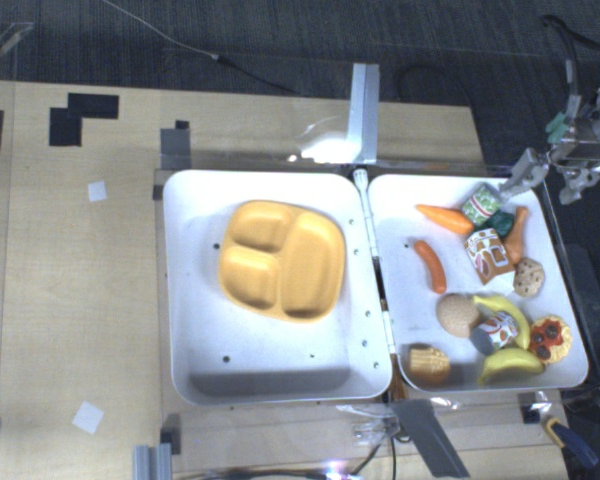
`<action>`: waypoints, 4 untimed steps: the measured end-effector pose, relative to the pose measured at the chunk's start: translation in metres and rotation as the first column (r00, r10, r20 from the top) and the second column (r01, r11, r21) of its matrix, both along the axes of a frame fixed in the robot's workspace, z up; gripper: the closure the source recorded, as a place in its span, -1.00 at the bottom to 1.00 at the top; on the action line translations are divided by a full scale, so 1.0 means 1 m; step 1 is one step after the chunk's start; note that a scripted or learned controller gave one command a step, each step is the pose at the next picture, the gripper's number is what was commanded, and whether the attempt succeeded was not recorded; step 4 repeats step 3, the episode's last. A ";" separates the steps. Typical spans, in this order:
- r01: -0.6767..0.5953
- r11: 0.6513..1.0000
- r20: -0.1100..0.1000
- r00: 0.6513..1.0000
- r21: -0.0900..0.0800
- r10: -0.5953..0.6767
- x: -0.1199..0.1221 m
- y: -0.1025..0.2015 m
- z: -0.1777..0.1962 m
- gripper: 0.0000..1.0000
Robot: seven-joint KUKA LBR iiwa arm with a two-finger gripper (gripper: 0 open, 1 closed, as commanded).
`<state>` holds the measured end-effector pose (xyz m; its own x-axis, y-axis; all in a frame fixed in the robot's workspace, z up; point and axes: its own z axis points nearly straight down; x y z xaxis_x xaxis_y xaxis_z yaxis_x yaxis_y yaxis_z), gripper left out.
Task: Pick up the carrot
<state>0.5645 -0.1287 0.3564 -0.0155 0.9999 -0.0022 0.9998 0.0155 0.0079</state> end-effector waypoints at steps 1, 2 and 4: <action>-0.011 1.000 -0.008 1.000 0.002 0.011 0.043 -0.009 -0.221 -1.00; -0.069 0.998 -0.033 0.997 0.004 0.069 0.094 0.016 -0.271 -1.00; -0.075 0.997 -0.027 0.997 0.002 0.075 0.096 0.017 -0.258 1.00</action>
